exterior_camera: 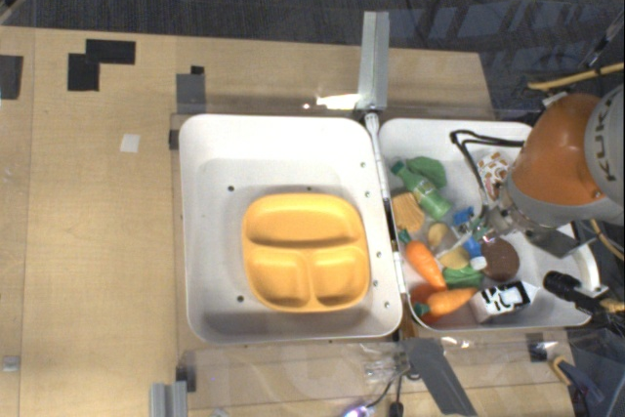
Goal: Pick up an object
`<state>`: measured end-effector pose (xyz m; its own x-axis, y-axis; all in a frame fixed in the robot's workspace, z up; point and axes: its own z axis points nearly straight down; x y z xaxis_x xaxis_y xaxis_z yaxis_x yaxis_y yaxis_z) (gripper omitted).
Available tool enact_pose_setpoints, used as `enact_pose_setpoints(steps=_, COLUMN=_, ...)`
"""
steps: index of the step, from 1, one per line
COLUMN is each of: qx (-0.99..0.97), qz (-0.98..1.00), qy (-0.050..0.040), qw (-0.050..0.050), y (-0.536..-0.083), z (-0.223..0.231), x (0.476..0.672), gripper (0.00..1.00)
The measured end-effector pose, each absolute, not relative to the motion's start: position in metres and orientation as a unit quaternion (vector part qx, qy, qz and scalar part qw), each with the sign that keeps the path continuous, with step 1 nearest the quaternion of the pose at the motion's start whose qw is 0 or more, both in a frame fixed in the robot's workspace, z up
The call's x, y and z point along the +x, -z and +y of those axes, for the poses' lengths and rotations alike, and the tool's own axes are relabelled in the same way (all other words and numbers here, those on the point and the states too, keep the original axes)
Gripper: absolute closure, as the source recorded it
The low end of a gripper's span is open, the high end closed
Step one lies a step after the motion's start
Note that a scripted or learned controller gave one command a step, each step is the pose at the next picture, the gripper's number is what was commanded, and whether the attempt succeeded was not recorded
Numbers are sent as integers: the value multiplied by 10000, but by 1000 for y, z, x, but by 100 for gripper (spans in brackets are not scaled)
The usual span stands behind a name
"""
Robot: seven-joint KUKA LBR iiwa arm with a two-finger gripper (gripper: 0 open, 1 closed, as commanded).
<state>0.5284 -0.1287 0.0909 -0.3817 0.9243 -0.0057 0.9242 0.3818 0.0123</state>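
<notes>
The arm [566, 151] stands over the right bin [547, 308], its orange band above the heap of small objects. The gripper [485, 225] is low among them, at the middle of the bin. The state of the fingers cannot be determined; the wrist hides them.

Step in hand, as judged: descent or positioning for a grasp. No object is visibly lifted. The next move calls for closure on a single item, then a vertical lift clear of its neighbours; the crowding makes a clean single grasp uncertain.

Candidate objects, all in the right bin:
- Green bottle [425, 181], smooth plastic, rounded, lying at the far left.
- Carrot [425, 262], orange, tapered, matte, lying left of the gripper.
- Second carrot [444, 302], at the near edge.
- Brown disc [501, 260], round, dull, just beside the gripper.
- White and black block [501, 299], boxy, at the near right.

The left bin [205, 210] holds a yellow divided tray [306, 249], glossy moulded plastic with rounded corners and three compartments. Both bins sit on the wooden bench [88, 239].
</notes>
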Motion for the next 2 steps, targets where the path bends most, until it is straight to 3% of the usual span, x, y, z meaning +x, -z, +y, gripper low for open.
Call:
enact_pose_setpoints(steps=1, qx=5552, qz=8316, qy=-62, qw=93, y=-103, z=-127, x=532, gripper=100)
enact_pose_setpoints(steps=2, qx=6406, qz=7678, qy=-19, qw=24, y=-186, z=-66, x=543, gripper=100)
